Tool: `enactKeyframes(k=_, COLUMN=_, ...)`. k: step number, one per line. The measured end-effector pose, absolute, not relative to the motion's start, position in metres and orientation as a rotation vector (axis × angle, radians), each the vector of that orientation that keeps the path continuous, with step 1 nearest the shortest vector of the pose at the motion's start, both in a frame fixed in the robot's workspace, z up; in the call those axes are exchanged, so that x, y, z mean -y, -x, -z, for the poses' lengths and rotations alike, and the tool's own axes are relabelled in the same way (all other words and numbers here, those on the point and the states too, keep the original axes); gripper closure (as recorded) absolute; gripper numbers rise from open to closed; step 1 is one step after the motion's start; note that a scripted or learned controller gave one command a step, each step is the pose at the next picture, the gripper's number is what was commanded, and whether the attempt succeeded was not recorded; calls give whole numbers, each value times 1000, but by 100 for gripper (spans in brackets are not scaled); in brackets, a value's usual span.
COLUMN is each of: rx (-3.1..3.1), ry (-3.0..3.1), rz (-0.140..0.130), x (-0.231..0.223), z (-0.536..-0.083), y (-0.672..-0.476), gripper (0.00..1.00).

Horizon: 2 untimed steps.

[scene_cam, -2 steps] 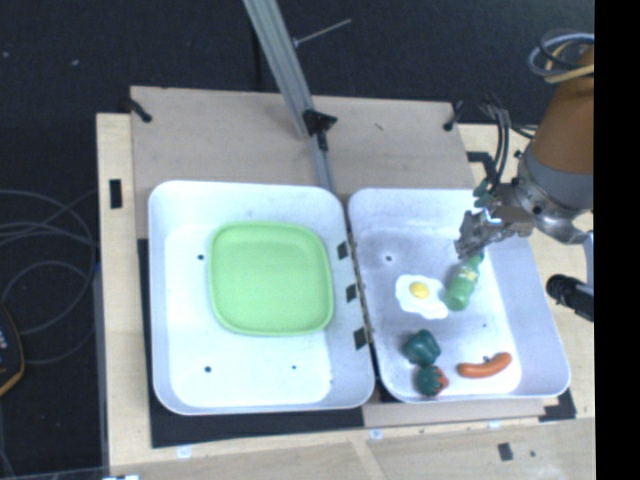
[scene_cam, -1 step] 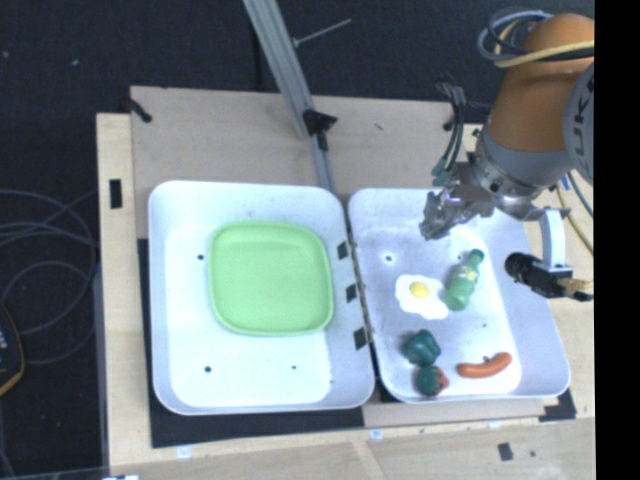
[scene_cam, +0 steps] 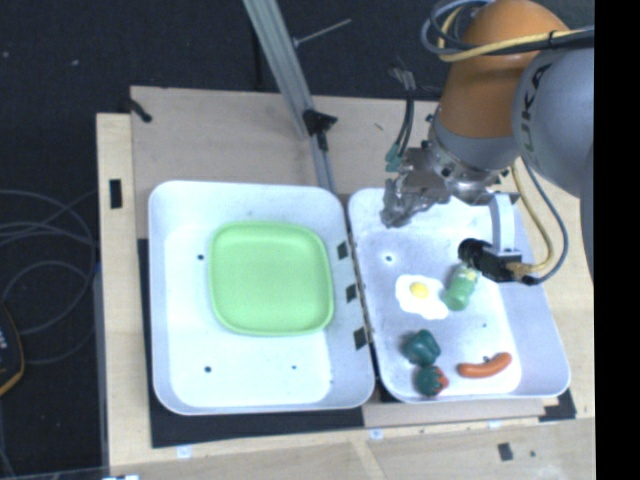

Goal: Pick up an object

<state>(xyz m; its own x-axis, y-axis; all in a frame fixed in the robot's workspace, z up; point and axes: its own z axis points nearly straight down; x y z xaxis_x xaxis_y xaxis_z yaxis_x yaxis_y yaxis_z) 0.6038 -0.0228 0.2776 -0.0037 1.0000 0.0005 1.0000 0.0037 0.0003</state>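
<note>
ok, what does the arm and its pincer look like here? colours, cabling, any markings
The arm has a grey shell with a rounded orange band above the wrist and dark lettering on the grey part. Yellowish and dark cables loop over the top, and more run down beside the wrist. The pincer is a small, dark grey metal assembly.

A pale wooden bench (scene_cam: 215, 133) fills the middle of the frame, lighter along its left and bottom edges. Two shallow white bins sit on it side by side, touching at the centre: the left bin (scene_cam: 180, 368) toward centre-left, the right bin (scene_cam: 535, 353) toward lower right. A dark mat (scene_cam: 158, 426) shows beneath the left bin's lower edge.
</note>
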Motion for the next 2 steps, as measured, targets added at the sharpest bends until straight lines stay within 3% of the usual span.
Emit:
enactKeyframes(k=1, rx=2224, ry=2218, rz=0, x=-26, z=-273, y=-632, gripper=100)
enactKeyframes(k=2, rx=2223, ry=2218, rz=-2, x=-73, z=-250, y=-647, gripper=100)
